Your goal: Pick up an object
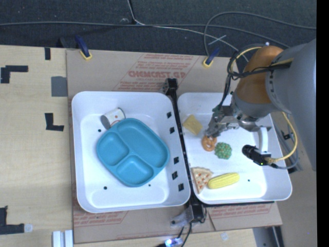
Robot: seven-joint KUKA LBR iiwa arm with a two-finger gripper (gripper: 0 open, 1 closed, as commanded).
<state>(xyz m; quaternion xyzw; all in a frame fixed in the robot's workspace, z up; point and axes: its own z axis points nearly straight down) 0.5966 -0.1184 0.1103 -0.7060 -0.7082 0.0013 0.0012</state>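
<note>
The orange ring (208,143) lies mid-right bin (277,192), beside the broccoli (223,151). The claw (212,133) hangs just above it; I cannot tell its state. Descend straight, clear of the broccoli.

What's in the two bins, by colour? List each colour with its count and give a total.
Blue: 1, the divided plate
White: 1, the cup
Yellow: 2, the cheese wedge and the corn cob
Orange: 2, the ring-shaped piece and the pizza slice
Green: 1, the broccoli
Total: 7
</note>
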